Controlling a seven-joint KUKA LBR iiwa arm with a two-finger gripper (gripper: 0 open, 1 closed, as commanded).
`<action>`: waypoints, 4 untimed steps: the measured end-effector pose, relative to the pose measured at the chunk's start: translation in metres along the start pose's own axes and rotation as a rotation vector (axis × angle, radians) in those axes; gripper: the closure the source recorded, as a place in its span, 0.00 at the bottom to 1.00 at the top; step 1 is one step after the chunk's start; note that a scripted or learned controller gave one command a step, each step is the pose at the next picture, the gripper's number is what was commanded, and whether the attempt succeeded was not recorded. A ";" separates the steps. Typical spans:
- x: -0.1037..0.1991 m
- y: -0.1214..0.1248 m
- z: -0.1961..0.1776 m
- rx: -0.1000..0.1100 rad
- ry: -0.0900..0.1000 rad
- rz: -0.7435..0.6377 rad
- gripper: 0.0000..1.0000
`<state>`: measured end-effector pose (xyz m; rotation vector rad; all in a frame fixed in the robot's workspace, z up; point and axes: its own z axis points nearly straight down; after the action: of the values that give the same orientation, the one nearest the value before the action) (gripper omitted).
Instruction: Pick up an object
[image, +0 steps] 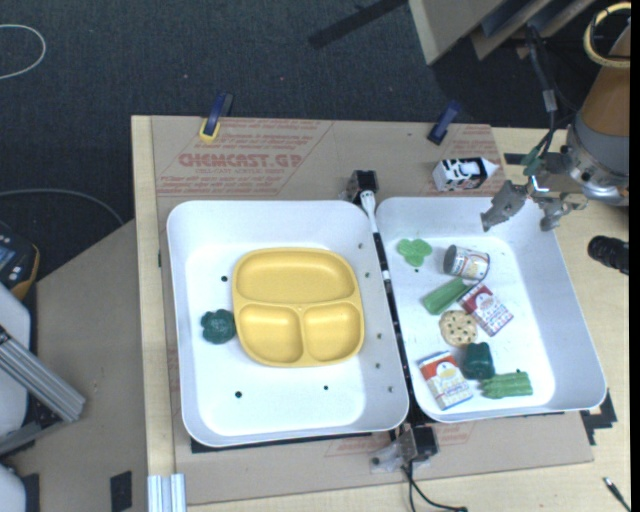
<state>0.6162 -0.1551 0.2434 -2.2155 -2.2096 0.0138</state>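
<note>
Camera view: small silver can (466, 263) on its side, right bin (560, 290).

**Plastics, Board and Metal on the Bench**

The two shallow white bins (200, 390) looked like smooth moulded plastic with a soft sheen. The yellow three-compartment tray (297, 304) was glossy plastic, catching light along its rims. The dark green knobbly lump (217, 325) beside it had a rough, matt surface. Beneath the bins lay a flat brown board (300, 150), matt like cardboard, printed with red lettering. The small cylindrical can (466, 263) showed a shiny metal end. The round biscuit-coloured cookie (458, 327) looked dull and grainy. The green toy vegetables (505, 384) seemed smooth plastic. The grey two-finger gripper (524, 206) appeared as bare, dull metal.
</note>
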 end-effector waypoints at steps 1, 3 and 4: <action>0.000 0.002 -0.009 -0.014 -0.002 -0.003 0.00; -0.013 0.008 0.109 -0.008 -0.001 -0.002 0.00; -0.014 0.016 0.128 -0.041 -0.010 -0.004 0.00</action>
<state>0.6298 -0.1689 0.1147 -2.2359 -2.2396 -0.0205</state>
